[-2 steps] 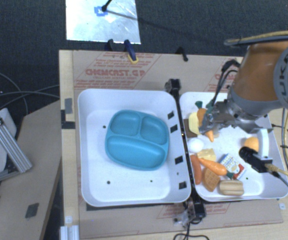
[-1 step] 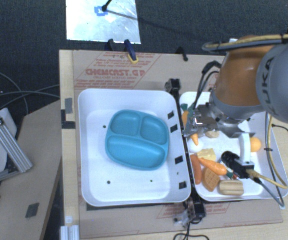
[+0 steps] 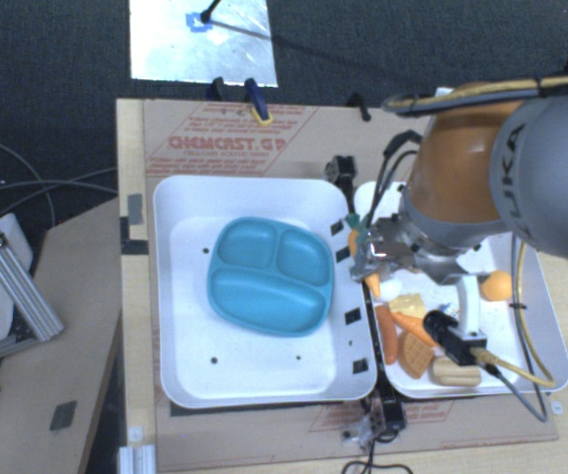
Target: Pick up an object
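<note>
The arm (image 3: pixel 481 156) is hanging over the right bin's (image 3: pixel 550 349) left side, seemingly reaching for the food (image 3: pixel 412 334) there; jaw state I cannot tell.

Up beyond your pincer (image 3: pixel 367 255), the dark carpet floor (image 3: pixel 382 38) fills the far side, and a shiny silver sheet (image 3: pixel 202 28) lies on it, catching the light. Cables (image 3: pixel 37 181) snake across the carpet well to its left. The brown cardboard board (image 3: pixel 229 136) spreads beneath it, and far left you see a tan tabletop (image 3: pixel 56 354) with an aluminium rail (image 3: pixel 7 275).
</note>
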Tool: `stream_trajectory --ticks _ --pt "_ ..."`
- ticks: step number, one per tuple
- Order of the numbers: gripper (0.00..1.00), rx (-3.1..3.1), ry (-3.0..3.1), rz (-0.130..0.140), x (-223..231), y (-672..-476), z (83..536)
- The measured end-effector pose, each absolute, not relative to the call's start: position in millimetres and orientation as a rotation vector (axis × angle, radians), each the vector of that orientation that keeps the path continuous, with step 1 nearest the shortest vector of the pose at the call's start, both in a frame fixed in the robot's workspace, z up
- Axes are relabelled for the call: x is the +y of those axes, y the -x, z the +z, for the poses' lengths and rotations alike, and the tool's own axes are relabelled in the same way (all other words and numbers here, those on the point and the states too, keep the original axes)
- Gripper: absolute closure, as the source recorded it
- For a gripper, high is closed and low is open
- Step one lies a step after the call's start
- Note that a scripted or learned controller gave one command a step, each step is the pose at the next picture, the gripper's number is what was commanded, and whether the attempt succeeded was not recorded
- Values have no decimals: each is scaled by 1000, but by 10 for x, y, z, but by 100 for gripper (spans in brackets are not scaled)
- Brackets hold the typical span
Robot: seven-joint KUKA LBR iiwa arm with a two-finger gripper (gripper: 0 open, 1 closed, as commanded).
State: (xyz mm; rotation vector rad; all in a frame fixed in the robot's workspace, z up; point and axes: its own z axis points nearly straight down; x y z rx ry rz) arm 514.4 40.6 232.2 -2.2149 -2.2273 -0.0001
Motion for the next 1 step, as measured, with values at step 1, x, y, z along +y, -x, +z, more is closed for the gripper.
stream_trajectory --ticks 1 --pt "100 -2223 2219 1 434 -5130 2146"
